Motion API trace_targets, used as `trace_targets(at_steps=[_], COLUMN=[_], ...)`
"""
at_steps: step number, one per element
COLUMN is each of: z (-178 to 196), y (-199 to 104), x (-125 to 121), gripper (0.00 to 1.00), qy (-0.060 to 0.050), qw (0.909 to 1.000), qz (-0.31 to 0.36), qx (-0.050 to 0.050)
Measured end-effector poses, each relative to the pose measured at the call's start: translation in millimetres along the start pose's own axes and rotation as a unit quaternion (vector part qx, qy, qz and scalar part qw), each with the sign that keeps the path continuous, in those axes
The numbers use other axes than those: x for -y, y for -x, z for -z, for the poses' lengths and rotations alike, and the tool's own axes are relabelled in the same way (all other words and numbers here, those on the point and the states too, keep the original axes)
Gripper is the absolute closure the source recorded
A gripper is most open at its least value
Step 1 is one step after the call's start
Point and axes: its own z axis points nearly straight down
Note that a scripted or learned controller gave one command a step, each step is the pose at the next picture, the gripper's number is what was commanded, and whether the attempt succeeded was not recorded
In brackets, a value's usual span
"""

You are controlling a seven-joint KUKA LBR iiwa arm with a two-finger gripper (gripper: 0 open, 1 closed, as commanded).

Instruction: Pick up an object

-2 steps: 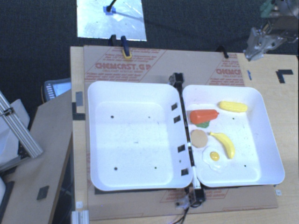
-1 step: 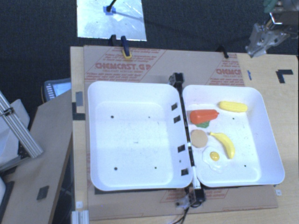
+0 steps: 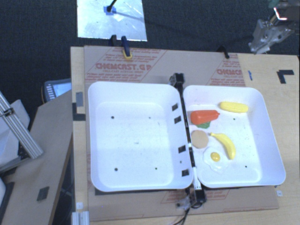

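Fingers (image 3: 266, 37) perhaps parted, touching nothing

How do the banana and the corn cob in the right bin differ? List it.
The banana is curved; the corn cob is straight and stubby. The banana lies on a slant, toward the bin's near side beside the fried egg; the corn cob lies nearly level across the view at the far side, above the carrot. The banana looks smooth, the corn cob bumpy. Both are yellow and rest in the right bin.
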Motion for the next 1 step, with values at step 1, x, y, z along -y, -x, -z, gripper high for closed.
trace_targets(at_steps=[1], z=[11.6], y=[0.1], x=[-0.7], gripper=[1.0], qy=[0.002], qw=[1.0], qz=[0.002], qx=[0.0])
